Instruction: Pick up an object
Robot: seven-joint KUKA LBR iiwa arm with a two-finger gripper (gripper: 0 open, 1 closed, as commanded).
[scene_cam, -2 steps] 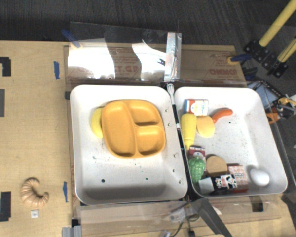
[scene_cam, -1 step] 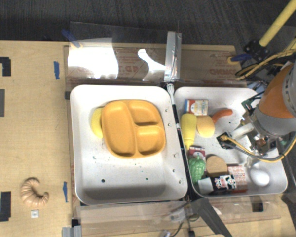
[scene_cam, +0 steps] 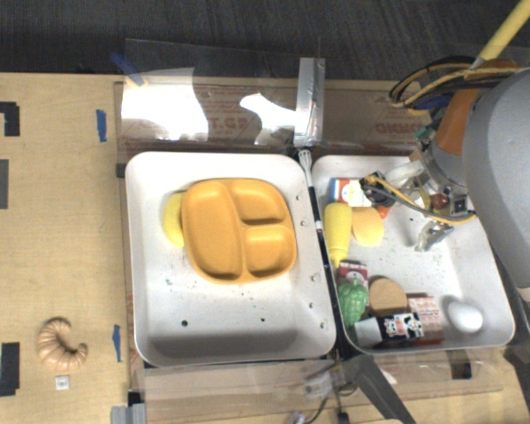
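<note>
Arm is hanging over the right bin (scene_cam: 490, 263), approach step by my read; pincer (scene_cam: 435, 233) is sitting low near the bin's upper middle w/ nothing showing betw. its fingers, and whether it's apart or together I cannot tell. No obj picked yet; candidates are lying to the pincer's left and below it. Just left: pale yellow round piece (scene_cam: 367, 226), then yellow bottle (scene_cam: 336, 228) by the bin wall; further down-left: green item (scene_cam: 352, 301), brown disc (scene_cam: 388, 294), dark bottle w/ label (scene_cam: 397, 327); below-right: white egg-like obj (scene_cam: 465, 314). Next move prob. calls for lining up over one item and descending; clutter is tight, so a clean grip looks tricky. Left bin (scene_cam: 150, 263), well left of pincer, is holding an orange divided tray (scene_cam: 238, 228).
</note>
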